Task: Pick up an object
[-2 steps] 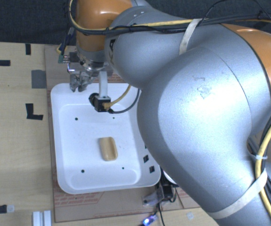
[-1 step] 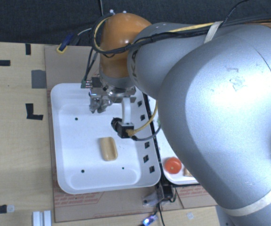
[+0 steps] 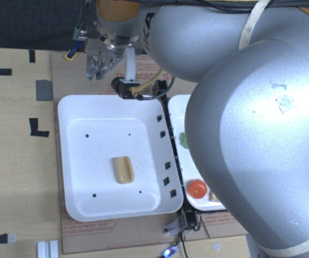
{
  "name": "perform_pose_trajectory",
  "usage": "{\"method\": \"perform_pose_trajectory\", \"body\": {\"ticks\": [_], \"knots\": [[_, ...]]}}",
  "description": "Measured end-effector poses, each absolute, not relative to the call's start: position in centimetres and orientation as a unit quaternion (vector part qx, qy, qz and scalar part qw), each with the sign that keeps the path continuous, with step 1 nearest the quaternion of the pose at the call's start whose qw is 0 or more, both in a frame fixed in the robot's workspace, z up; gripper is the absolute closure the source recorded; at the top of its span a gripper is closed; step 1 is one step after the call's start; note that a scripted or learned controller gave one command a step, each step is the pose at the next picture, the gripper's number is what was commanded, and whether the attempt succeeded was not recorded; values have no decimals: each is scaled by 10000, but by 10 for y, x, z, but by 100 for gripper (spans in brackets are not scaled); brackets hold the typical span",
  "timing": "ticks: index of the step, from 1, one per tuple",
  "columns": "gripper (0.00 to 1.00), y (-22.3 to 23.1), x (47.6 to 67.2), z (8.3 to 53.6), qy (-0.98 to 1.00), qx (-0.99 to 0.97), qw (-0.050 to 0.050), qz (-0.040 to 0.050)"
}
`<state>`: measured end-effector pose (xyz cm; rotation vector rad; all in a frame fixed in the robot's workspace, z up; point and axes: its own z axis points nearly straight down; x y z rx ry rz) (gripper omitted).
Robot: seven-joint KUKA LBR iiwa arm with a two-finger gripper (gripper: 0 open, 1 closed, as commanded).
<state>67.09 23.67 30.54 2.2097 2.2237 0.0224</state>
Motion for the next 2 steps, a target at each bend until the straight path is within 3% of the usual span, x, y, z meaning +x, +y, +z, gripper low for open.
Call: {"method": "perform_pose_trajectory", "body": {"ticks": [1, 2], "knots": [[0, 233, 668, 296, 7078, 7064, 2, -11], [100, 234, 668, 306, 7086, 7056, 8, -15]]}}
